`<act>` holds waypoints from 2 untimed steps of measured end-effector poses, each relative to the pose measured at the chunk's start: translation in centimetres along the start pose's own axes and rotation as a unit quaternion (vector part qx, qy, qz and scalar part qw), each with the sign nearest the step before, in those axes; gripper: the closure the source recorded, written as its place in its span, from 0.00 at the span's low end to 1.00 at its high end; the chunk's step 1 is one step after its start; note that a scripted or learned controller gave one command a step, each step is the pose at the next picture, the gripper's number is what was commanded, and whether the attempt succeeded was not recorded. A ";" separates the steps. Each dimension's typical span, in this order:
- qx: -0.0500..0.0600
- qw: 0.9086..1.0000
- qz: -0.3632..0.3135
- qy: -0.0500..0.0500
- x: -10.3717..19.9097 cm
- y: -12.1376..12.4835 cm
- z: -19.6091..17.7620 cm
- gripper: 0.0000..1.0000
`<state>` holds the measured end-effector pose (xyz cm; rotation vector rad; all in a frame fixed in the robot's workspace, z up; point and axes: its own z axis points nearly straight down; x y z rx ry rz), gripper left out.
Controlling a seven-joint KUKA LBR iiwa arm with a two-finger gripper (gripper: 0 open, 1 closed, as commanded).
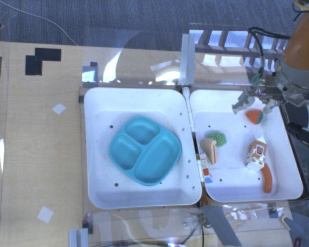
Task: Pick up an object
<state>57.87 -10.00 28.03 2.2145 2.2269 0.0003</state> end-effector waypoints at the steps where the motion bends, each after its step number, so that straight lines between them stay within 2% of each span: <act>1: 0.002 0.985 0.171 0.000 -1.3 -3.8 13.7 0.00; 2: -0.001 1.000 0.018 0.000 -7.5 0.4 9.6 0.00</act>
